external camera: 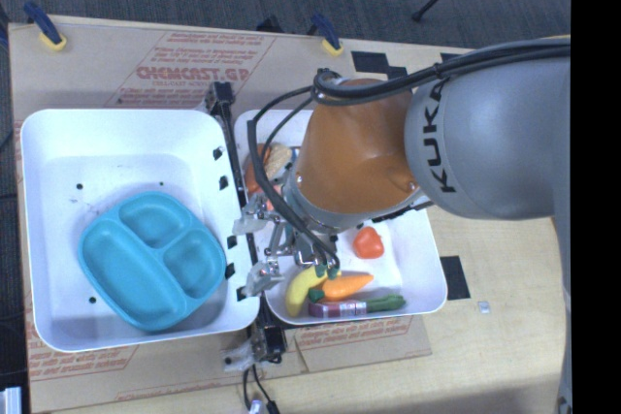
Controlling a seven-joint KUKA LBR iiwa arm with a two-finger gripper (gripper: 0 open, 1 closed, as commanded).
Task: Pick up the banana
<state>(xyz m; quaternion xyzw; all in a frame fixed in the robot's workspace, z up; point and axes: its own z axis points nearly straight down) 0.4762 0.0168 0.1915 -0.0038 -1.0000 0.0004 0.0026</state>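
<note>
Banana (303, 287) lay in the right bin (427, 252), near its front-left corner, touching a carrot (346, 285). My hand (296, 257) hung just above it; I couldn't tell how wide it was. Blue tray (150, 257) sat in the left bin (58, 170).

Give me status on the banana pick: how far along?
Done: the arm has brought the gripper down into the right bin, right at the banana. In hand: nothing visibly gripped; the banana lies in the bin beside the carrot. Left: grasp and lift.
</note>
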